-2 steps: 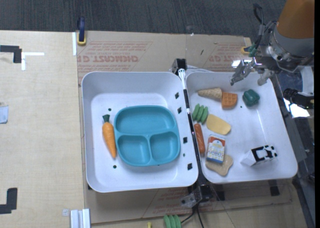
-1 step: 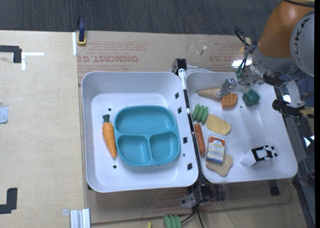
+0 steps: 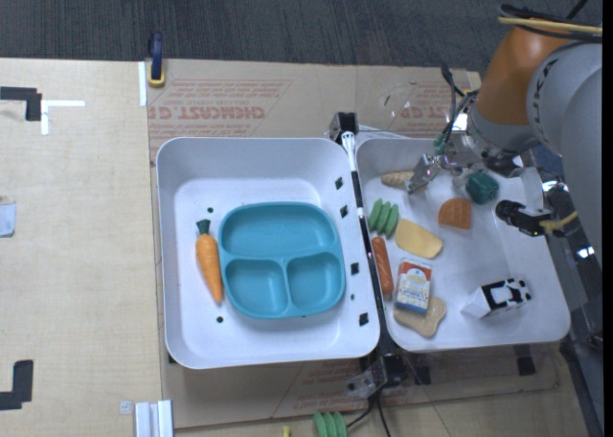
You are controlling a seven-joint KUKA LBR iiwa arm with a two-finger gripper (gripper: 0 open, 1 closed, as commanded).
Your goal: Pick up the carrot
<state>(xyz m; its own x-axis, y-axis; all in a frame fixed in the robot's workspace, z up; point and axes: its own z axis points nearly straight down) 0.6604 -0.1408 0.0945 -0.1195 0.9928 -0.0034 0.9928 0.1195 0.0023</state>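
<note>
Here is the carrot (image 3: pixel 210 265), lying in the left bin (image 3: pixel 182 330) on the white floor just beside the left edge of the teal divided plate (image 3: pixel 283 259). Its long axis runs nearly up and down the view, a touch slanted: the dark green leafy top points toward the far side of the bin, and the orange tapered tip points toward the near side, leaning slightly rightward toward the plate. It looks to be touching or all but touching the plate's rim, hard to say which. Over on the other side, the arm (image 3: pixel 546 90) reaches in from the right, orange band showing above the wrist, and the gripper (image 3: pixel 422 174) hangs over the far part of the right bin (image 3: pixel 536 325), well apart from the carrot. Whether its fingers are spread or closed, I cannot tell from this angle, and nothing is visibly held. Just beside it lies a pale tan piece (image 3: pixel 397 178), with a dark teal object (image 3: pixel 482 186) and an orange wedge (image 3: pixel 456 214) nearby. Further down that bin sit green pods (image 3: pixel 384 218), a yellow slice (image 3: pixel 420 239), a reddish sausage (image 3: pixel 382 264) along the left wall, a small printed carton (image 3: pixel 415 288) resting on a tan cracker shape (image 3: pixel 424 316), and a black-and-white item (image 3: pixel 502 296) near the right side.
</note>
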